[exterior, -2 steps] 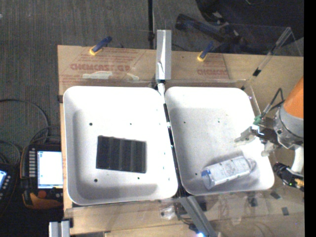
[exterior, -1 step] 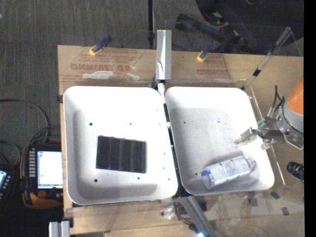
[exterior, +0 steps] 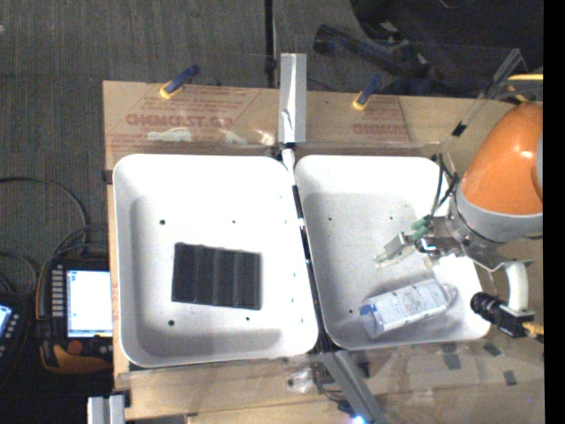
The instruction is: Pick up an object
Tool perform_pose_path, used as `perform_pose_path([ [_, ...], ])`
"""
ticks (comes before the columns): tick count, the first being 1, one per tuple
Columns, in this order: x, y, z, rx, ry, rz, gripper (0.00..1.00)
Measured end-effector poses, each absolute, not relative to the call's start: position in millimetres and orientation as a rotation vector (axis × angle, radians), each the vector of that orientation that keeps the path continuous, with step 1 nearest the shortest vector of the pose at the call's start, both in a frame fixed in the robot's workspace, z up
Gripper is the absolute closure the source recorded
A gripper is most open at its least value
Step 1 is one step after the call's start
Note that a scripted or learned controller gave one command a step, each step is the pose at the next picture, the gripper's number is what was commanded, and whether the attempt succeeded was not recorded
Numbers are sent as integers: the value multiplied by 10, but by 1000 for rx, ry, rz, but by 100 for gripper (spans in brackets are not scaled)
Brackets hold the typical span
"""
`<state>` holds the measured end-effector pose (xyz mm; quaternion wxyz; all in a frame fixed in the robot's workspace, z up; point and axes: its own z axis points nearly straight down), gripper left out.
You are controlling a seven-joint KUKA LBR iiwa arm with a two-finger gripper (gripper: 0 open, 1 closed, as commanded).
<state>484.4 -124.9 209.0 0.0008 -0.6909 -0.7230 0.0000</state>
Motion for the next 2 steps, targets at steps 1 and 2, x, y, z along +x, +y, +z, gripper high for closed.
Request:
perform_pose_path([
  [1, 5293, -1593, 2304, -2399, -2029, 3, 0],
  [2, 4842, -1581, 2230, -1814, -2565, 0, 0],
])
